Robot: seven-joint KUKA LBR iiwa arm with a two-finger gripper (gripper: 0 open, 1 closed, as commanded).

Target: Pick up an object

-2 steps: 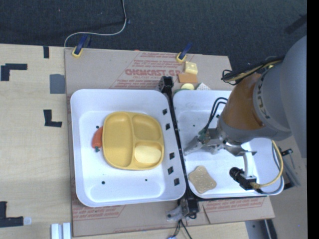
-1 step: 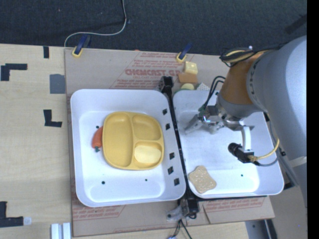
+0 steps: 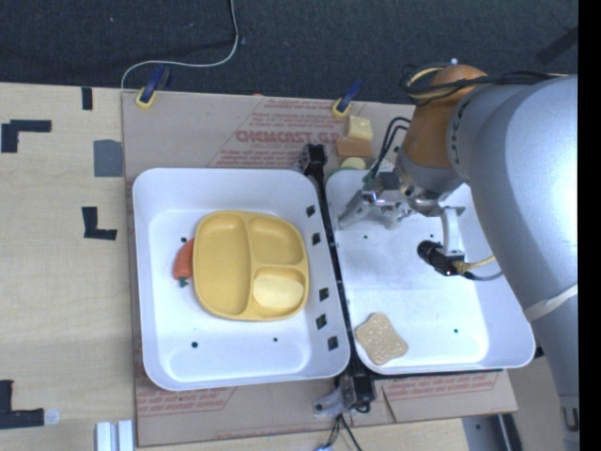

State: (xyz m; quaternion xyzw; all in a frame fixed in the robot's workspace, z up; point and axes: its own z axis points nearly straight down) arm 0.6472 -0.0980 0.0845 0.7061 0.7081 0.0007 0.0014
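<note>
My gripper (image 3: 374, 216) hangs low over the far left part of the right bin (image 3: 470, 332), open, with nothing between its silver fingers (image 3: 349, 212). A tan, round-cornered cracker (image 3: 380, 337) lies on the right bin's floor near the front left corner, well away from the gripper. In the left bin (image 3: 160, 346) sits a yellow divided plate (image 3: 235, 252) with a pale yellow piece (image 3: 278, 291) in its near right compartment. An orange-red item (image 3: 182, 261) pokes out from under the plate's left edge.
A yellow block (image 3: 357, 137) and a small pale green thing (image 3: 352, 164) rest on the cardboard just beyond the right bin's far rim. A black divider (image 3: 326, 252) runs between the bins. The grey arm (image 3: 526, 177) covers the right bin's far right side.
</note>
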